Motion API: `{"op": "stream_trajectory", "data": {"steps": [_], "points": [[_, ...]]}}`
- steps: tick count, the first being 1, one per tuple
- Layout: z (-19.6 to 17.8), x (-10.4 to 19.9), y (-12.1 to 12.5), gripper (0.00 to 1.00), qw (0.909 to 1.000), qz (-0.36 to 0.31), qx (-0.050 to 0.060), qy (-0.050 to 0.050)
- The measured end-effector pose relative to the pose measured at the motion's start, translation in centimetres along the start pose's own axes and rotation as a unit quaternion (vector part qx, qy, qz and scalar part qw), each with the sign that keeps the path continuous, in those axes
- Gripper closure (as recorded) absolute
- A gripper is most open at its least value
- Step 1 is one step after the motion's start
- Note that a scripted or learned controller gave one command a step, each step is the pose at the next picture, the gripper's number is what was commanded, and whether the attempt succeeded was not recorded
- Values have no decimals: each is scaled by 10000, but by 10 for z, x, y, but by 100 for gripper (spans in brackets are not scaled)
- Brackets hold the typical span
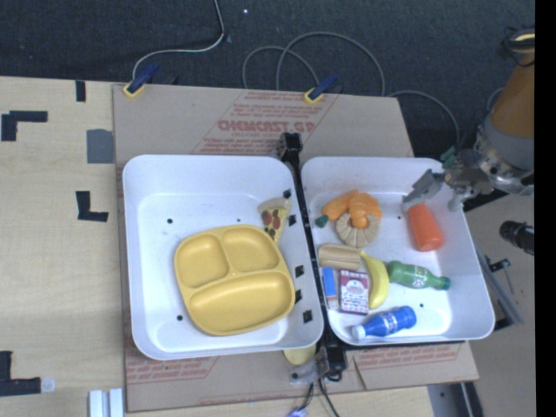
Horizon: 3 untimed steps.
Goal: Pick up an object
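Nearest the camera, along the front of the right bin (473, 320), a blue bottle (385, 322) lies on its side with its white cap toward the bin's right wall. Just behind it a small red carton (354, 291) lies flat with a blue packet (329, 285) on its left and a yellow banana (378, 281) curving along its right, and a green bottle (417, 275) lies on its side to the right of the banana. A tan bread roll (340, 256) lies crosswise just above the carton. In the left bin (139, 233) a yellow divided tray (233, 278) takes up most of the floor, and a pizza slice toy (274, 217) rests near the divider, just beyond the tray's far right corner. Farther back in the right bin, a round tan biscuit-like piece (357, 227) leans against an orange lumpy toy (352, 206), and an orange cylinder (425, 228) lies near the right wall. The gripper (441, 191) hangs over the far right corner of that bin, just above the orange cylinder, its two grey fingers (423, 187) spread apart with nothing between them; the arm (511, 120) runs off to the right. Beyond the bins, two yellow-and-blue clamps (139, 82) pin the cardboard sheet (261, 120), and thin cables (287, 59) loop across the dark floor.
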<state>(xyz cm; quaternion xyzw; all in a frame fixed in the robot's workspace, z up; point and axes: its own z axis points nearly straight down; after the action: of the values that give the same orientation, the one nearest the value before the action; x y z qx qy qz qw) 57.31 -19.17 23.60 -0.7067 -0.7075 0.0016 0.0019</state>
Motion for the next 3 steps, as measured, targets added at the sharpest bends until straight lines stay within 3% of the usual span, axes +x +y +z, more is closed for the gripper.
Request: {"op": "stream_trajectory", "data": {"steps": [1, 2, 3], "points": [[68, 48, 65, 0, 10000, -31, 7, 4], [156, 49, 62, 0, 10000, -3, -4, -17], [143, 50, 63, 100, 10000, -10, -11, -12]]}}
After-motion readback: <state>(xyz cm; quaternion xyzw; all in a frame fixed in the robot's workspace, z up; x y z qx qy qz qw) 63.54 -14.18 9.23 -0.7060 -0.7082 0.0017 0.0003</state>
